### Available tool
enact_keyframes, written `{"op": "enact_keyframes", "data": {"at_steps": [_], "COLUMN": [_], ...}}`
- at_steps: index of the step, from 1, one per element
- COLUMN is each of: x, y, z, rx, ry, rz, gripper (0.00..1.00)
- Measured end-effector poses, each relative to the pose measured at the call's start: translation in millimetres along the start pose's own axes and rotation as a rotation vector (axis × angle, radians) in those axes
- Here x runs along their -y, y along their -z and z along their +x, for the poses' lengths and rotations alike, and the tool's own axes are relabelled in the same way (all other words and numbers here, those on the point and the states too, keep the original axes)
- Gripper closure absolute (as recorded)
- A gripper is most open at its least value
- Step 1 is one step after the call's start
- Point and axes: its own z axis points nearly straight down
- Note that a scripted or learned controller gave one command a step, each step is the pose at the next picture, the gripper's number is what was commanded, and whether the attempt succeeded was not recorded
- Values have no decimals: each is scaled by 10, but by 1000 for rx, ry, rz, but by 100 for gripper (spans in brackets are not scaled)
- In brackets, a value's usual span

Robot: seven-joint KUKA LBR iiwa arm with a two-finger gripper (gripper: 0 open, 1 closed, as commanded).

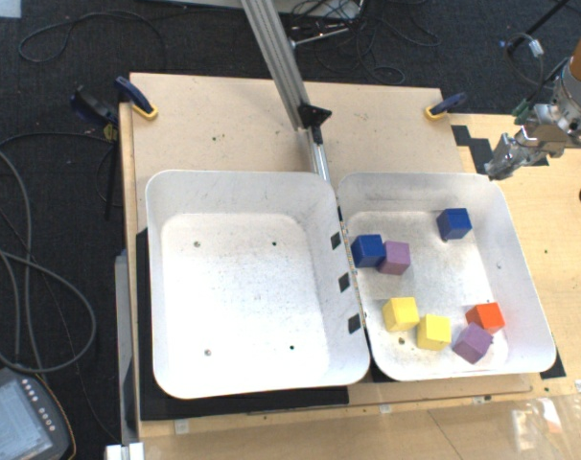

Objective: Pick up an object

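The right bin (521, 286) holds several small blocks: a blue cube (453, 223) near its back, another blue cube (367, 250) touching a purple cube (396, 257) at the left, two yellow cubes (401, 312) (434, 332) at the front, and an orange cube (485, 316) beside a purple one (473, 343). My gripper (501, 164) hangs at the far right, just outside the right bin's back right corner, above the bench. Nothing shows between its tips.
The left bin (175, 257) sits beside the right one, their rims meeting at the middle. A slanted metal pole (276, 51) runs down to the bins' shared back edge. Yellow-blue clamps (137, 99) (446, 104) grip the board's back corners. Cables lie on the dark floor.
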Motion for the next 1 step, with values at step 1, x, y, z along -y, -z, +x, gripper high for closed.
{"op": "enact_keyframes", "data": {"at_steps": [1], "x": [108], "y": [-141], "z": [540], "rx": [-5], "ry": [3], "rz": [10], "gripper": [100]}}
